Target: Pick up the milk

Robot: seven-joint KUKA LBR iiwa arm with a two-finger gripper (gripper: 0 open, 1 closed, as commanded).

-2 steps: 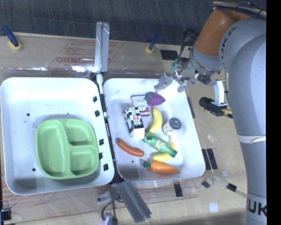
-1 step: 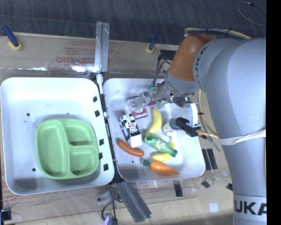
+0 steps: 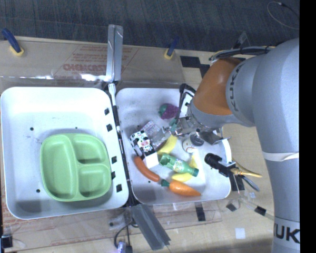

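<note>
Jaws of the gripper [image 3: 175, 126] could not be told apart or together, hidden under the wrist in the right bin [image 3: 127, 103].

Red print on the cardboard [image 3: 84, 65] along the frame's upper left was too faint to read; "KU" showed on the arm [image 3: 287, 235] at lower right. The milk [image 3: 142, 142], a cow-patterned carton, lay just left of the gripper, near the bin's middle. Around it crowded a sausage [image 3: 146, 169], carrot [image 3: 182, 188], green bottle [image 3: 178, 165], banana [image 3: 168, 144] and purple fruit [image 3: 168, 110]. The left bin [image 3: 16, 115] held a green tray [image 3: 76, 166].
</note>
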